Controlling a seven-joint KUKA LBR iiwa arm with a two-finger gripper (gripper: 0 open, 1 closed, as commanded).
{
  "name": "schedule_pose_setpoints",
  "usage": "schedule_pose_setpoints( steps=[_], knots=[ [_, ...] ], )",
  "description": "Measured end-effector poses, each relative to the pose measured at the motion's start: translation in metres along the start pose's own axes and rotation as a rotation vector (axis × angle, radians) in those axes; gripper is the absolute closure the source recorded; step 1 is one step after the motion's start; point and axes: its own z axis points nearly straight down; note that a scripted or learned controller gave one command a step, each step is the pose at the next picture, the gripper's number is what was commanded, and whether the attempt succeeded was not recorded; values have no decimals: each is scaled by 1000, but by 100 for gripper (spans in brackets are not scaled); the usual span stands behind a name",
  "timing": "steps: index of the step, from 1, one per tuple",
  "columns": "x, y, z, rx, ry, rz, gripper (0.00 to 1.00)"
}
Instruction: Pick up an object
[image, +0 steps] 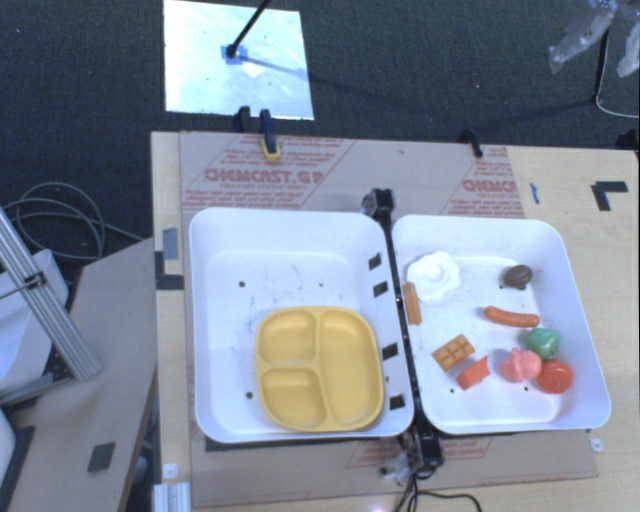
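Left bin (215, 300) is sitting beside the right bin (575, 300) and holding a yellow tray (320, 368). Candidates are all lying in the right bin: white egg (432, 275) at its top left, sausage (512, 318) mid-bin, tomato (555, 377) at its lower right, waffle (453, 352) at its lower left.

Judging the step: approach not yet begun, nothing is being carried. A blurred pale shape, likely the pincer (580, 35), is hanging well above the right bin's far edge; open or closed, cannot tell. The next move is calling for a descent onto one isolated item; the egg is looking least crowded.
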Motion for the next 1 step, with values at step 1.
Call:
schedule_pose_setpoints(
  steps=[1],
  knots=[
    [0,0,-12,-4,-2,-3,100]
  ],
)
